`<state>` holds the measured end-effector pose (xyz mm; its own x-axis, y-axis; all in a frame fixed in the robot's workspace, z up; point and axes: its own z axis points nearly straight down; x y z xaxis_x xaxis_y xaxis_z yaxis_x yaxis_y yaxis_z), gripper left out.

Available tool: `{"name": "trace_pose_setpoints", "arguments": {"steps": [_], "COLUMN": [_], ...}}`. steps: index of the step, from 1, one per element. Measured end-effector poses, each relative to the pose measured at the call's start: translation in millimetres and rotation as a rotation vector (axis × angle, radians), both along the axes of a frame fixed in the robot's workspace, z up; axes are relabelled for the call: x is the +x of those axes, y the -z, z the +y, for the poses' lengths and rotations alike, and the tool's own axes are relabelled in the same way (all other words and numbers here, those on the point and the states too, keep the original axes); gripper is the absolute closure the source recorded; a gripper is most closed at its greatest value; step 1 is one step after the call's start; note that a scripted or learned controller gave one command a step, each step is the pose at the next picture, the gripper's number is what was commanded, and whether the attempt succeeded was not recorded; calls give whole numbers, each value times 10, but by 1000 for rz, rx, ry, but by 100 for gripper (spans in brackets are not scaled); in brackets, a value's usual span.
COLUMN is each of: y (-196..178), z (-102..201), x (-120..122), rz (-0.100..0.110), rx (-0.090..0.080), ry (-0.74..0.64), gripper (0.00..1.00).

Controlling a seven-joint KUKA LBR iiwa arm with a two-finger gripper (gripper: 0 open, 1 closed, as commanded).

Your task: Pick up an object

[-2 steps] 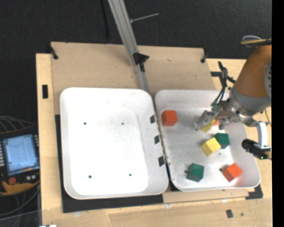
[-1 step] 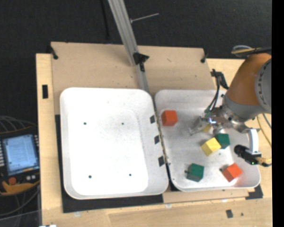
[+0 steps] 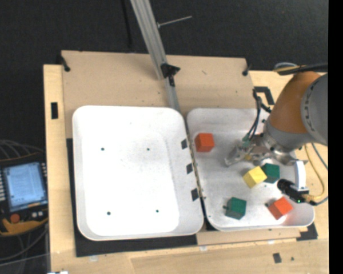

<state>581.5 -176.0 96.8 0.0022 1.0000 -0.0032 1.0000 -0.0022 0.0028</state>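
The right bin [image 3: 217, 124] holds several cubes. A red-orange cube [image 3: 204, 142] lies near its left wall. A yellow cube [image 3: 254, 177] touches a dark green cube [image 3: 271, 172] toward the right. Another green cube [image 3: 235, 208] and an orange cube [image 3: 280, 208] sit near the front edge. My gripper [image 3: 243, 153] hangs low over the bin just above and left of the yellow cube, with nothing seen in it. The arm's orange band [image 3: 291, 104] hides the bin's back right corner.
The left bin [image 3: 80, 153] lies beside the right one, joined by small clips [image 3: 190, 167]. A slanted metal pole [image 3: 151, 33] rises from behind the bins. A teach pendant [image 3: 20, 187] sits off the bench at far left.
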Motion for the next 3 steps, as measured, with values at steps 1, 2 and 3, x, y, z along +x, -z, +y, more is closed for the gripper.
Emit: {"name": "trace_pose_setpoints", "arguments": {"steps": [1, 2, 3], "y": [-130, -591, -1175], "z": [-12, -64, -142], "x": [14, 85, 178], "rz": [-6, -4, -5], "rx": [0, 1, 0], "ry": [5, -3, -4], "gripper": [100, 100, 100]}}
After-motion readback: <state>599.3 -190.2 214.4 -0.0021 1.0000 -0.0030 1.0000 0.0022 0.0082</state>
